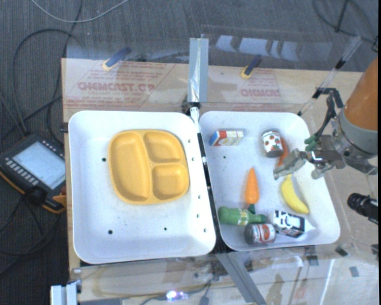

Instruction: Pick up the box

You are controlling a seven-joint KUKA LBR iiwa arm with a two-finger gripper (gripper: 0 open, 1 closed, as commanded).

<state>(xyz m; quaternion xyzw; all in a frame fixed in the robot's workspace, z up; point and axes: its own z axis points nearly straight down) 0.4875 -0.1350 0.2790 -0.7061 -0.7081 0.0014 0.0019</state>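
Tool [298, 162], fingers apart and holding nothing, hovers right of the small red, white and blue cardboard box [227, 137], beyond the spotted can [272, 143]. It should travel left, then descend squarely over the box.

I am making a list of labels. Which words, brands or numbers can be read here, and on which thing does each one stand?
"CHEMCAST": red print on the protective sheet behind the bins, blurred, my best reading.
Small box: print too small to read.
Can: label too blurred to read.
Black and white carton: marks unreadable.
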